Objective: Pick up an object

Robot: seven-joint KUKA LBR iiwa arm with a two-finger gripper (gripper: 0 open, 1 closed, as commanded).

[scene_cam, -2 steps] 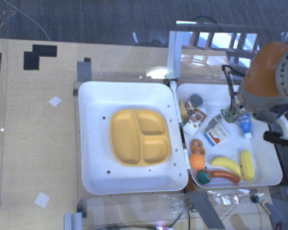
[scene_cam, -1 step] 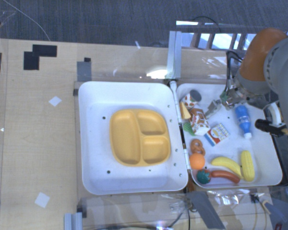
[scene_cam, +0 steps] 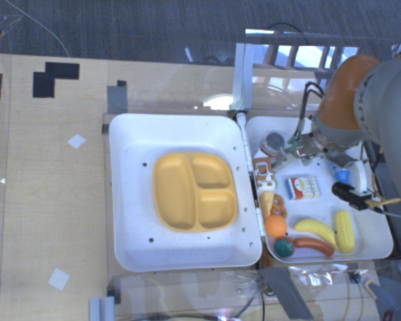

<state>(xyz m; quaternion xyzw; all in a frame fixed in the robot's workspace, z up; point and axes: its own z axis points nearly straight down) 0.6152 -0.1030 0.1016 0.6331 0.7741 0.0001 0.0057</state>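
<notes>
The right bin (scene_cam: 385,245) holds several small items. A grey can (scene_cam: 274,141) lies at its far left, and a white carton with blue and red print (scene_cam: 301,187) lies in the middle. At the front are an orange (scene_cam: 275,227), a banana (scene_cam: 315,230), a corn cob (scene_cam: 345,231) and a red sausage (scene_cam: 313,246). My gripper (scene_cam: 297,150) hangs low over the bin's far part, just right of the can and above the carton. The grey arm with its orange band (scene_cam: 341,92) covers the bin's far right corner. I see nothing held in the gripper.
A yellow divided plate (scene_cam: 194,191) lies in the left bin (scene_cam: 130,246). A blue object (scene_cam: 342,176) sits near the right bin's right wall. A small brown and white packet (scene_cam: 262,169) and a cone-shaped item (scene_cam: 266,201) lie along the wall between the bins.
</notes>
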